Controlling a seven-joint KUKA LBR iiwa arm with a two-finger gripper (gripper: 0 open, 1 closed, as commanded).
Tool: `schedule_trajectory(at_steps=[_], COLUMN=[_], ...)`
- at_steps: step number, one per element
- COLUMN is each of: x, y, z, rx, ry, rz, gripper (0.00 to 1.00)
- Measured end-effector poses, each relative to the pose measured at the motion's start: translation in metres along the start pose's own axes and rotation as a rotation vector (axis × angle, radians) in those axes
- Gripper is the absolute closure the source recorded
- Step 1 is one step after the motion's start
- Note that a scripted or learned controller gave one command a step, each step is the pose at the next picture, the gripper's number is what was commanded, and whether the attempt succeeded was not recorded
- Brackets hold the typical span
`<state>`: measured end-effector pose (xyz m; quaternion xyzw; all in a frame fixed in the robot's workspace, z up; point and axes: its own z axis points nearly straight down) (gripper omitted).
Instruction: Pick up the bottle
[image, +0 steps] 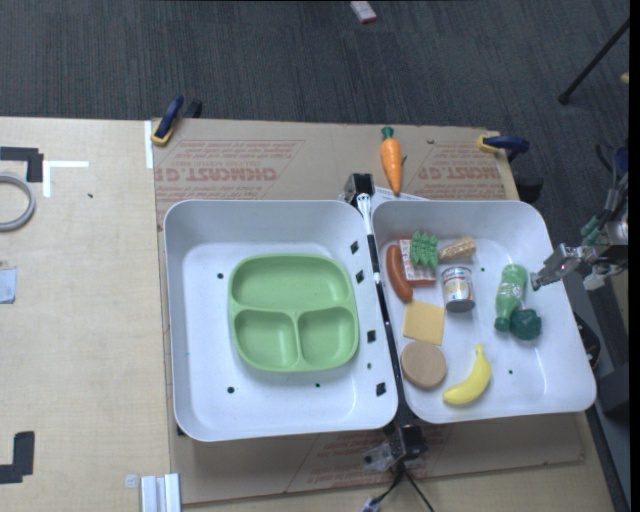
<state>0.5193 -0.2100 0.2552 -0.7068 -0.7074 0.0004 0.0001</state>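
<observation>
Approach step: the metal two-finger gripper (556, 266), open or closed I cannot tell, hovers right of the green plastic bottle (510, 293); next, move left and descend.

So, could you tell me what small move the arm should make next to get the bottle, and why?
Probably a short shift left. The gripper sits at the right bin's right edge, just right of the green bottle, which lies in the bin beside a dark green piece. It isn't over the bottle yet.
</observation>
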Motion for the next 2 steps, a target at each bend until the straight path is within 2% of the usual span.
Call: schedule_trajectory(at_steps=[1, 2], x=[0.0, 0.037], y=[0.0, -0.042], z=[-0.009, 0.04], rx=[0.0, 0.0], ry=[-0.001, 0.0], rz=[-0.002, -0.162], gripper=[1.0, 1.0])
